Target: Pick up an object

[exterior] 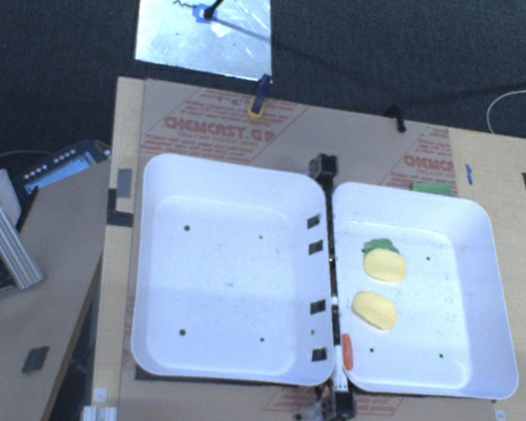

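Two yellow rounded objects lie in the right bin point(483, 268): one point(385, 265) toward the left middle with a green piece point(378, 245) tucked at its upper edge, and another point(374, 310) just below it. A small orange-red object point(347, 351) rests at the bin's left wall near the front.
The left bin point(228, 267) sits beside the right one, joined by a black clipped seam point(324, 268). Both rest on a cardboard sheet point(216, 129). A shiny metal plate point(206, 17) lies behind, and a green scrap point(433, 187) sits behind the right bin.
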